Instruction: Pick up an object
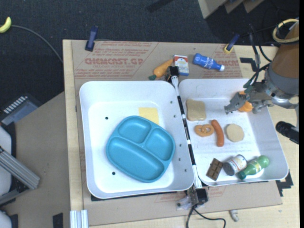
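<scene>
The right bin [270, 127] holds the food items, and the gripper [244, 103] hangs over its upper part with an orange object [246, 106] between its fingers, apparently clenched on it. The step in hand looks like lifting; next calls for a steady rise.

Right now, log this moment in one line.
gripper over right bin | orange item at jaws, hold unclear | blue tray in left bin

A robotics lab is indicated. Two white bins [90, 141] are clamped [90, 38] to a cardboard-covered bench [118, 58]; cables [38, 34] are strewn around.
</scene>
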